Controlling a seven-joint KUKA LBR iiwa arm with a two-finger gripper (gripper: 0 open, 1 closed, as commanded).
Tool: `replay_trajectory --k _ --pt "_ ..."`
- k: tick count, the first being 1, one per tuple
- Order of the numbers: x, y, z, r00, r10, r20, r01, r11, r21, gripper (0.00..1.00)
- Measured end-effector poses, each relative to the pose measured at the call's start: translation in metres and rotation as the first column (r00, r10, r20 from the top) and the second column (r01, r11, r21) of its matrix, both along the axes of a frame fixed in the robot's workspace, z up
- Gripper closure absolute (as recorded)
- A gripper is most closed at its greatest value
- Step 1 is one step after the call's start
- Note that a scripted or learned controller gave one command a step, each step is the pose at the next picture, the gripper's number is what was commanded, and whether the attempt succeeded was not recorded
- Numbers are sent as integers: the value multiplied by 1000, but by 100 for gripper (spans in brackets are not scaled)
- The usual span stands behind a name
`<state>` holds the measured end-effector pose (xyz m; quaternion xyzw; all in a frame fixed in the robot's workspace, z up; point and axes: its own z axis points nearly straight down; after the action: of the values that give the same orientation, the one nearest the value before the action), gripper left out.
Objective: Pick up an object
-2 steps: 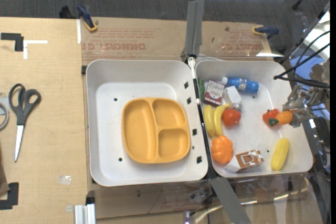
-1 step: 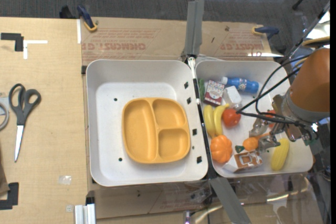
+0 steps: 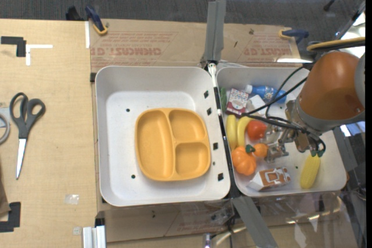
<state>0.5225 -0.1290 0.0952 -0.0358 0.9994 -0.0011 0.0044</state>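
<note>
My gripper (image 3: 277,147) hangs low inside the right bin (image 3: 336,178), under the arm's orange band (image 3: 331,89). It is just right of a small orange fruit (image 3: 260,151) and a red tomato (image 3: 256,129). An orange pepper (image 3: 244,161) lies to its left, next to a yellow banana (image 3: 234,129). Below the gripper sits a small brown carton (image 3: 274,178), and a yellow corn cob (image 3: 310,171) lies to its right. I see nothing held in the gripper.
A red snack packet (image 3: 236,100) and a blue bottle (image 3: 264,92) lie at the back of the right bin. The left bin (image 3: 110,142) holds a yellow divided plate (image 3: 172,143). Scissors (image 3: 24,125) lie on the bench at far left.
</note>
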Motion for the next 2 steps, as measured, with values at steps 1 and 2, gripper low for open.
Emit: replay_trajectory --k 1,2 --pt "16 -59 60 907 420 -4 -420 907 0 100" --pt "47 -8 32 873 488 -4 -488 873 1 100"
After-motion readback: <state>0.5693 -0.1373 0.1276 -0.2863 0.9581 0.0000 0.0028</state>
